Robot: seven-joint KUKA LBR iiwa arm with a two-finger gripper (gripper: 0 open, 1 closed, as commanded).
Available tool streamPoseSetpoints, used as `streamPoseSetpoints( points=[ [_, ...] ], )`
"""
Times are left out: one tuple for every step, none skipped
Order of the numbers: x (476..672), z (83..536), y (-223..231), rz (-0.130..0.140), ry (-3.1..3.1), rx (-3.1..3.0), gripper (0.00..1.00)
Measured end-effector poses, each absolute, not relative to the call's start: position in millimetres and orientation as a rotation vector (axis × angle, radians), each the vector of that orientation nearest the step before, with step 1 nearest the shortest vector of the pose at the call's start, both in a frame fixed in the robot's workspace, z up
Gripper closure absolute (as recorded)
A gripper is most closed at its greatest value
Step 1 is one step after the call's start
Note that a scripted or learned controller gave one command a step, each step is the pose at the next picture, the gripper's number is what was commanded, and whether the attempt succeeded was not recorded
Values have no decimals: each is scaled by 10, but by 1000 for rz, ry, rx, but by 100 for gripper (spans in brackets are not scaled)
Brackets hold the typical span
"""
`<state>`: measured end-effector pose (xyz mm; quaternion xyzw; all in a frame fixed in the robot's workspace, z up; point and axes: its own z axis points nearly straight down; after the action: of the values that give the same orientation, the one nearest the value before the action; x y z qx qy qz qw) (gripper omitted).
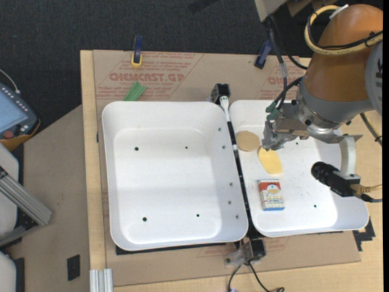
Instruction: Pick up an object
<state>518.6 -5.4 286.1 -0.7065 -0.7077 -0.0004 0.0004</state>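
1. The gripper (267, 145) hangs low over the right bin (316, 215), toward that bin's left edge and a little nearer its far edge than its near one. The arm reaches in from the right.
2. Whether the gripper is spread or closed cannot be told from this angle, and nothing shows as clamped in it.
3. A yellow oval piece (271, 163) lies flat on the bin floor just at the gripper's tip. Whether the two touch cannot be told.
4. A tan round disc (247, 142) lies just beside the gripper, close against the bin's left edge.
5. A small red, white and blue box (271, 195) lies flat nearer the bin's near edge, a little apart from the yellow piece.
6. The left bin (164, 181) sits alongside, its right edge meeting the right bin's left edge.
7. Both bins rest on a cardboard sheet (97, 78) with red print. On that sheet, a yellow-and-blue clamp (137, 53) grips the far edge and a green strip (134, 92) lies near the far left corner.
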Motion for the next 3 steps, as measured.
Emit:
streamPoseSetpoints(
  points=[
    [4932, 2783, -961, 4, -2210, -2231, 100],
    [4780, 2318, -154, 4, -2223, -2209, 100],
    [4787, 2547, -1263, 3, -2215, -2239, 100]
  ],
)
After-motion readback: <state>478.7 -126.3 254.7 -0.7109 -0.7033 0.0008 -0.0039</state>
